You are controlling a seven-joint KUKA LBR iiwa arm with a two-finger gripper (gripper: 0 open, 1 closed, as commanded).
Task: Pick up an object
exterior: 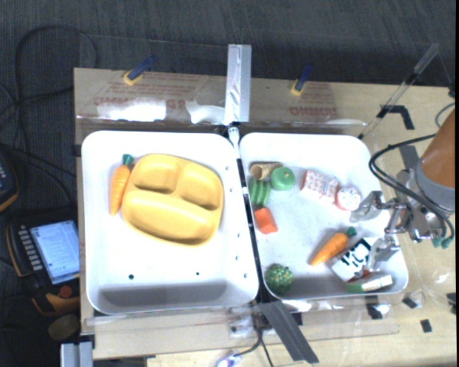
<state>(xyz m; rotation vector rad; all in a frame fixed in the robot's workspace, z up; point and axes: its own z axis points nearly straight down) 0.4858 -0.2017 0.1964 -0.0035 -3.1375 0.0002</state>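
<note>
Claw (pixel 382 224) sits over right bin's (pixel 365 153) right edge, fingers spread, nothing between them. Just left: carrot (pixel 329 248), black-white packet (pixel 351 258). Further left: broccoli (pixel 278 277), green cup (pixel 282 178). Left bin (pixel 96 205) has yellow tray (pixel 173 197), second carrot (pixel 119 186).

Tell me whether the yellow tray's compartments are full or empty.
Empty: the yellow tray shows bare compartments; a carrot lies beside it in the left bin.
</note>
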